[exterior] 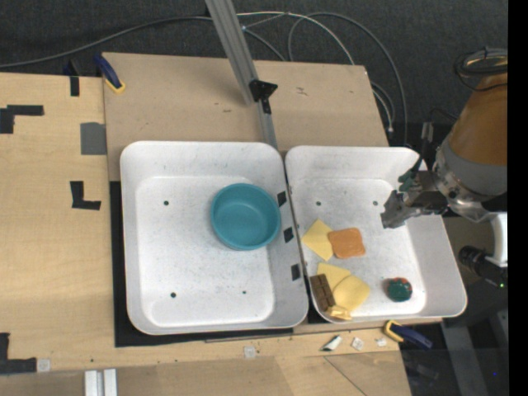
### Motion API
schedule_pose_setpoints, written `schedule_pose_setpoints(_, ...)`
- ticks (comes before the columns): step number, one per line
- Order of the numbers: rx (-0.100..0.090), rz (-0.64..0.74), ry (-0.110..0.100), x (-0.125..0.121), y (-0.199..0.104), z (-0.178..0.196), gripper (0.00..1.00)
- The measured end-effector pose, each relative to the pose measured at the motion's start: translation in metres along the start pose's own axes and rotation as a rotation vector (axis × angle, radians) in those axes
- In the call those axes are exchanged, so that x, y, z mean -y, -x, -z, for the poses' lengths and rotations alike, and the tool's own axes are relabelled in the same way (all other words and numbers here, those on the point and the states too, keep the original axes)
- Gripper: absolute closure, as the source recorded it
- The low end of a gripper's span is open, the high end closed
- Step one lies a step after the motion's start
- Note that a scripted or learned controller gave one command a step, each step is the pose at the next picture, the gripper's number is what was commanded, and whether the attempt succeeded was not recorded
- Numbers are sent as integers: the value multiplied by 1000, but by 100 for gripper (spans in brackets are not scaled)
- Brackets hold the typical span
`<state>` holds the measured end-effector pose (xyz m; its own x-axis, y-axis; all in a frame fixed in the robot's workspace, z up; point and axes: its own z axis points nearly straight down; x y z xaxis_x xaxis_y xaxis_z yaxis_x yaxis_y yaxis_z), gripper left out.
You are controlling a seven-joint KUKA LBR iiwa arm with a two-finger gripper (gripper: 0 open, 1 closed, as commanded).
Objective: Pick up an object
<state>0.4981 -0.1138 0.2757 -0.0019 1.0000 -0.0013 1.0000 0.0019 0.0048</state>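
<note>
The right bin holds an orange square block, a yellow piece beside it, two more yellow pieces, a brown bar and a small dark green round object. A blue bowl sits in the left bin. My gripper hangs over the right side of the right bin, above and right of the orange block, with nothing visibly held.
A grey metal pole slants across the board behind the bins. Cables run along the dark floor at the back. A blue-and-yellow clamp grips the board's far left corner, another sits at the front right.
</note>
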Motion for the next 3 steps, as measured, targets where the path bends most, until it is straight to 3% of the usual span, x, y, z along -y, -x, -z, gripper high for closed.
schedule_pose_setpoints(2,-2,4,-9,-10,-97,-33,100)
schedule_pose_setpoints(3,-3,6,-9,-10,-159,-40,100)
